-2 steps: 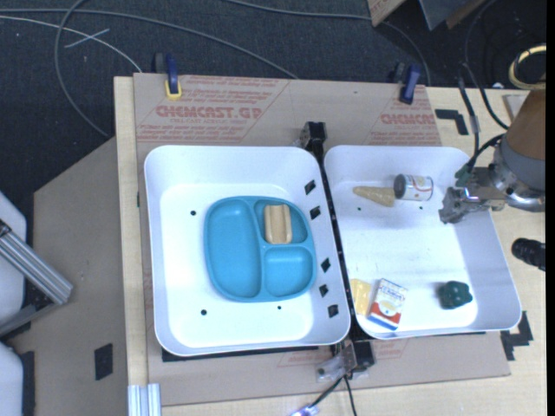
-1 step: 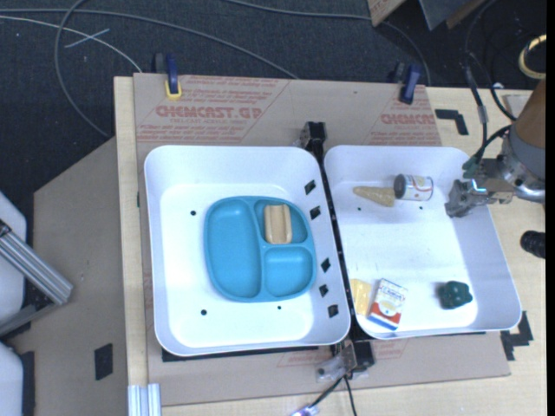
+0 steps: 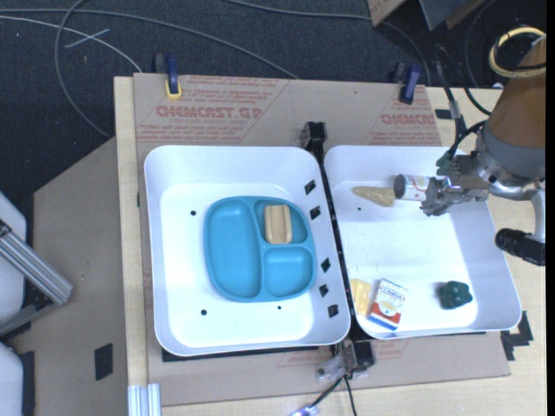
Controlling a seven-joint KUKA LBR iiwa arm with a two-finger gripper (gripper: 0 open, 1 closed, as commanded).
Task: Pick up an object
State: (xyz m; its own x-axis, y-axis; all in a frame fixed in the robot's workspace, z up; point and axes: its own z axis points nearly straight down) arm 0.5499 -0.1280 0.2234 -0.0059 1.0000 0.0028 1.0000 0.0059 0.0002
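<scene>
- Camera view, risk: the gripper [image 3: 431, 199] hangs low over the right bin [image 3: 434, 258]; a descent here could clip the small white tube [image 3: 414, 185] rather than straddle it, rolling it off.
- Camera view, position: tube just beside the gripper, toward the divider, cone-shaped piece [image 3: 375, 195] beyond it; grip width cannot be told.

Viewpoint: one fixed camera is looking down at a slant from above the bench.
Facing: it is tilting toward the far side, where dark carpet and loose cables [image 3: 104, 24] are showing.
Distance: it is standing well back, taking in the whole cardboard-topped bench [image 3: 260, 102].
Coverage: both shallow white plastic bins are sitting in frame, the left bin [image 3: 173, 189] and the right bin [image 3: 416, 258].
Arm side: the grey arm with the orange band [image 3: 520, 120] is reaching in from the right.
</scene>
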